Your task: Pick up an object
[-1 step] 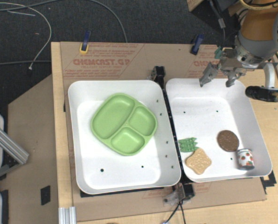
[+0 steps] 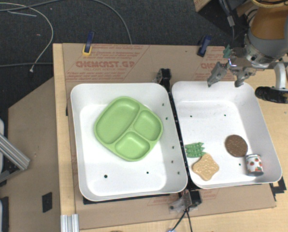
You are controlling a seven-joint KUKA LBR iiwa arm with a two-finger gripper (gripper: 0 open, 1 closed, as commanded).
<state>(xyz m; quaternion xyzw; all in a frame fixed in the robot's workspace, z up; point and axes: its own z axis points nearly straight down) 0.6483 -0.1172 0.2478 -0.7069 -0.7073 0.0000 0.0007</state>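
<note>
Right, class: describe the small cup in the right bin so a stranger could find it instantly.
Start at the right bin, the one without the green plate. Go to its near right corner, past the brown disc. The small cup lies there: white with red spots, the only patterned item.

brown disc (image 2: 236, 145), tan cracker (image 2: 205, 166), right bin (image 2: 216, 95)

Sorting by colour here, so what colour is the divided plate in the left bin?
Light green; the divided plate shows clearly in the camera view, lying in the left bin.
</note>
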